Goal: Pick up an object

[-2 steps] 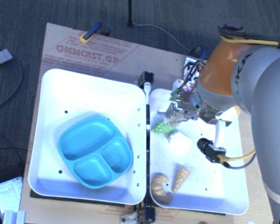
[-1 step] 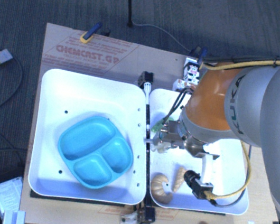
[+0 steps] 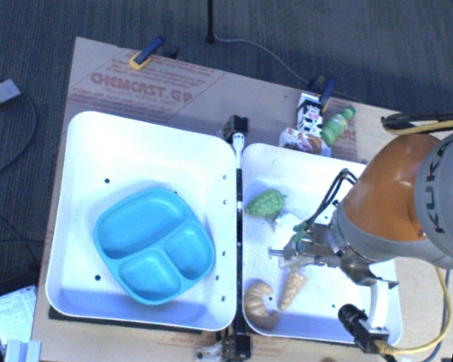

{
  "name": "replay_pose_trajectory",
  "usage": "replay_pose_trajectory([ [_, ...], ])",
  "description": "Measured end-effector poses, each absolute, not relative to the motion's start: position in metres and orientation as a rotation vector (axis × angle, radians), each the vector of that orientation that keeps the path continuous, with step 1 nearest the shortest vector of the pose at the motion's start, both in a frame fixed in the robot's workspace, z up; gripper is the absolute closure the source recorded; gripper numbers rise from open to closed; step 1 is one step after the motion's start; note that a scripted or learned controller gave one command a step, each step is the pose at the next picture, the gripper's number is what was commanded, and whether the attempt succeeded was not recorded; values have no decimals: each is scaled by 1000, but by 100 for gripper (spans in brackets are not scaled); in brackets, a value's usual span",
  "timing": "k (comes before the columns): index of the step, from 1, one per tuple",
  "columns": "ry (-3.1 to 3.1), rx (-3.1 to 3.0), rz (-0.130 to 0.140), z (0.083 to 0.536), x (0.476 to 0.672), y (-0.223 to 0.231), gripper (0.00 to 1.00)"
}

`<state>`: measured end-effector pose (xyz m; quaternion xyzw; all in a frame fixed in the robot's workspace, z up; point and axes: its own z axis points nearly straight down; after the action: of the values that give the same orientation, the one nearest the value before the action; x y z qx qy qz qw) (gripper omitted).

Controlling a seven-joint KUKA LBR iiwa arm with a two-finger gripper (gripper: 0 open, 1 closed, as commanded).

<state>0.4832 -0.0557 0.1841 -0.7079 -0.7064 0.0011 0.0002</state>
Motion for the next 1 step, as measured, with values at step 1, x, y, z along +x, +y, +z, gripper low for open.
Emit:
replay_pose_trajectory([
  [1, -2222, -2223, 2, 185, 553, -114, 100],
])
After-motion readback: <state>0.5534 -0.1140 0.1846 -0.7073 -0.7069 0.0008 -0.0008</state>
